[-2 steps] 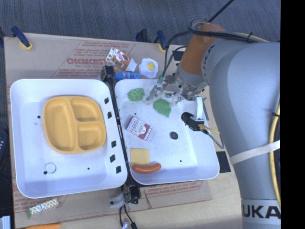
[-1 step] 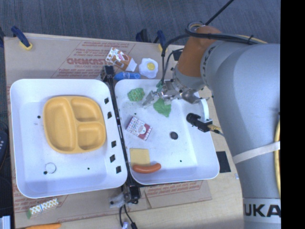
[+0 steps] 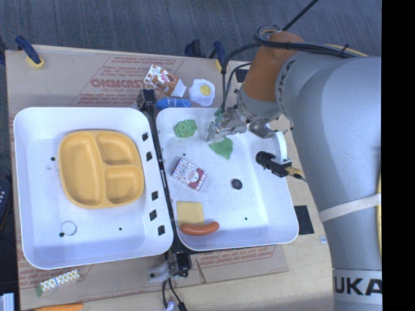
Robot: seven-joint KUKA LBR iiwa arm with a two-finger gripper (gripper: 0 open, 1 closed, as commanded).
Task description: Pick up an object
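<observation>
Grey arm's gripper [image 3: 219, 129] just above green leafy toy [image 3: 222, 148].

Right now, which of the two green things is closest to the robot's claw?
The lower green piece, just under the gripper. The other green piece sits farther left, nearer the divider between the bins.

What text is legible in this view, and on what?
"UKA", cut off at the edge: arm.
"CHEMCAS…" in red: cardboard behind the bins; the lines around it are too blurred.
Red carton: print too small.
Snack packet: print too small.
</observation>
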